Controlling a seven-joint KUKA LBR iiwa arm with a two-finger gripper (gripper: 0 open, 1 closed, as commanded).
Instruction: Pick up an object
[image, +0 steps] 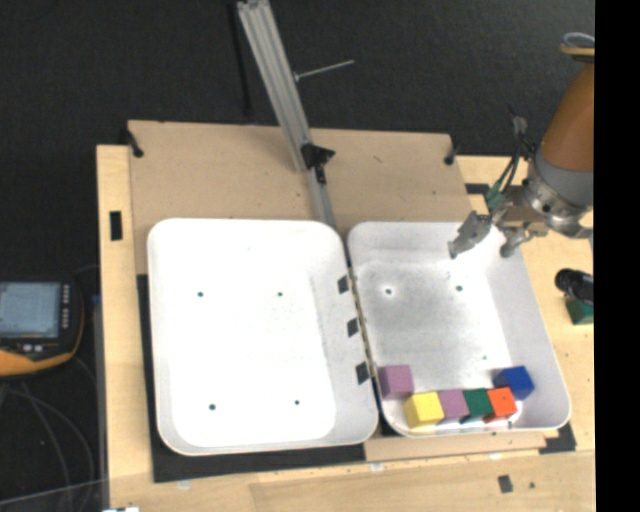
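Note:
Several small blocks lie along the near edge of the right bin (430, 300): a purple block (396, 379), a yellow block (424, 408), a second purple block (453, 403), a green block (477, 402), an orange block (501, 401) and a blue block (516, 380). My gripper (487, 240) hangs over the bin's far right corner, well away from the blocks. Its two fingers are spread open with nothing between them.
The left bin (250, 330) sits beside the right one, joined by black clips in the middle. A slanted metal rail (290, 110) runs from the top toward the bins' far edge. A handheld device (35, 315) lies off the bench at left. A dark green object (578, 295) sits at the right edge.

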